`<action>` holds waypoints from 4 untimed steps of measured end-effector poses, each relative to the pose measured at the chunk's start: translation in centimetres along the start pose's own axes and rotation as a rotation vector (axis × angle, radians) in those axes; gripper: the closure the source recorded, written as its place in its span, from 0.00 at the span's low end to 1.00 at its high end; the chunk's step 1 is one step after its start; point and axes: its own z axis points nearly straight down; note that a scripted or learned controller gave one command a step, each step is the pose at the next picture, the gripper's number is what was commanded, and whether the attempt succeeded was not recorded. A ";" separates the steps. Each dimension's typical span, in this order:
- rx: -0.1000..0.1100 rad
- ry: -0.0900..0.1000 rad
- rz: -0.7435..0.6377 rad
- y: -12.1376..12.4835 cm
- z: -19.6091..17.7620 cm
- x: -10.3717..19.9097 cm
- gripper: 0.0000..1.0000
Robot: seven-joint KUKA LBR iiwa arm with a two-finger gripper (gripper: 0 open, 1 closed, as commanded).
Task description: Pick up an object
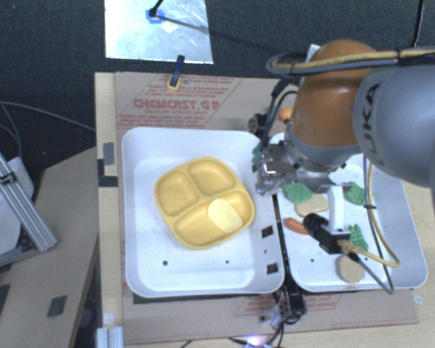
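a brown cardboard sheet (181,104) lies under both bins, with red print along its far edge. the first word reads "chemcast"; the characters after it are too blurred to make out. more red print shows at the near edge below the bins, too small to read.

the grey arm (399,114) reaches in from the right, its orange band (333,114) above the right bin's far left corner. the gripper (267,171) hangs over the seam between the two bins, just beside the right rim of the yellow plate; i cannot tell whether it is wide, narrow or holding anything.

the left bin (141,267) holds a yellow plate (175,191) with three compartments. a pale yellow oval piece (225,214) rests in the largest one, on the side nearest the seam. two small dark squares (267,231) lie on this bin's floor by its right wall.

the right bin (399,223) holds the smaller loose things, all in its left half:
- a white stick (337,205) lying front to back
- a green leafy piece (299,192) close under the wrist, with a tan piece (309,207) touching it
- two more green bits (356,192) right of the stick
- a tan round disc (350,270) near the front wall
- a small orange piece (296,226) by the seam

behind the cardboard lies a silvery sheet (159,20), and a yellow and blue clip (176,73) sits on the cardboard's far edge.
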 end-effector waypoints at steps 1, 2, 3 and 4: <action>-0.013 0.001 0.006 -4.0 -12.6 0.6 1.00; 0.002 -0.002 0.005 -4.1 -10.5 5.3 1.00; -0.002 -0.003 0.003 -3.9 -11.7 5.1 1.00; -0.004 -0.002 -0.003 -3.9 -12.7 5.1 1.00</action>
